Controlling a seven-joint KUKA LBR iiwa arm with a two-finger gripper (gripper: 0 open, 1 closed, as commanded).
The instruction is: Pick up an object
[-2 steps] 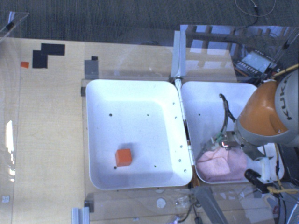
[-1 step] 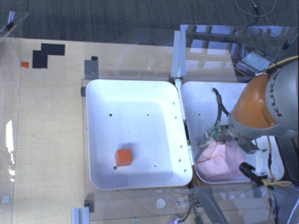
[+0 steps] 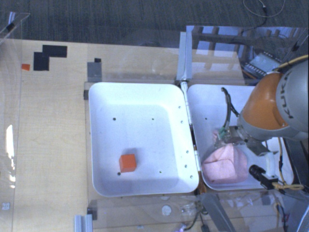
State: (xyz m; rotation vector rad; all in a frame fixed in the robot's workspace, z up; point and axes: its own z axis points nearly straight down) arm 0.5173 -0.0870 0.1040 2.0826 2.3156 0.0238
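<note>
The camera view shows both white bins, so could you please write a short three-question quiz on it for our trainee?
1. True or false: the orange block lies in the left bin.
2. Which thing lies in the right bin? A) a blue ball B) a pink cloth C) a green cup
3. Fill in: the arm has an ____ band above its wrist.

Key:
1. True; the block sits near that bin's front left part.
2. B; the pink cloth lies bunched at that bin's front, just below the gripper.
3. Orange.
</note>
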